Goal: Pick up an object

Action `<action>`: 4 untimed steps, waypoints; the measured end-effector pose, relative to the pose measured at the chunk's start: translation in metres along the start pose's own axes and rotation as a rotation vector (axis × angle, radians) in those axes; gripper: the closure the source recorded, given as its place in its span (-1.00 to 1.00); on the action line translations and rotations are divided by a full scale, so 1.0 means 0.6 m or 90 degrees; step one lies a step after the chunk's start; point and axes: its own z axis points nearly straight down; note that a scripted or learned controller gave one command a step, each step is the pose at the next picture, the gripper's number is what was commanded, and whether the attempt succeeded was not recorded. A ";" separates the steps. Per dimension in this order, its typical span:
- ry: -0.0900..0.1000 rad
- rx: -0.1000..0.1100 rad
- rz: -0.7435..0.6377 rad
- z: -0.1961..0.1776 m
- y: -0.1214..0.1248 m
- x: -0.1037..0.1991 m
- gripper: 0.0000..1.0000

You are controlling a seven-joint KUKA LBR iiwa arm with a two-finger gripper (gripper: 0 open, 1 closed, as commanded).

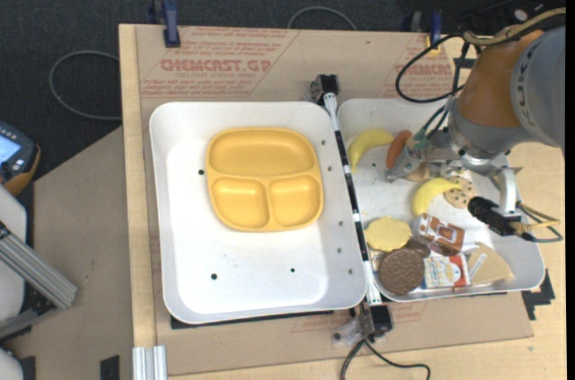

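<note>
My gripper (409,163) hangs low over the back of the right bin (530,275), with the grey arm and its orange band (490,86) reaching in from the right. Just to the gripper's left lies an orange sausage-shaped toy (396,148), touching or nearly touching the gripper. A yellow banana (367,143) lies farther left by the bin's wall. In front of the gripper sit a yellow lemon-like piece (433,193) and a speckled cookie (459,192). Nothing is visibly lifted.
The left bin (180,261) holds a yellow divided plate (264,177). The right bin's front holds a yellow disc (388,234), a brown round cookie (402,271), printed packets (444,235) and a pale wedge (490,266). Cables (422,64) run behind the bins.
</note>
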 end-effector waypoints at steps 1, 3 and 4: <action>0.000 -0.001 0.003 -0.009 -0.119 0.026 -1.00; -0.006 -0.012 0.002 -0.089 0.011 -0.072 1.00; -0.003 -0.006 0.002 -0.084 0.005 -0.067 -1.00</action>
